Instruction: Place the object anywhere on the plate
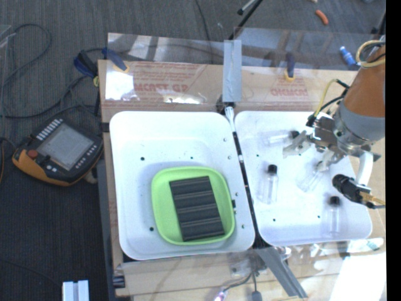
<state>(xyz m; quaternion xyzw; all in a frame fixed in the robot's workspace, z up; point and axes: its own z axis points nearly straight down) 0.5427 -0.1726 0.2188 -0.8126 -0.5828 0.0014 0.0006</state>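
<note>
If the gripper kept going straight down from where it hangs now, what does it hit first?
Probably the white floor of the right bin, close to a clear vial lying just below the gripper. Depth is hard to judge from this slanted view.

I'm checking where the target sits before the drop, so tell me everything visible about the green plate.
The green plate is a light green, rounded-square dish with a raised rim, plastic by its look. It lies flat on the floor of the left white bin, in the half nearer the camera, close to the divider between the bins. A dark grey ribbed block lies on it, slightly turned, covering most of its centre, so that mainly the rim and left margin show. Nothing else touches the plate.
</note>
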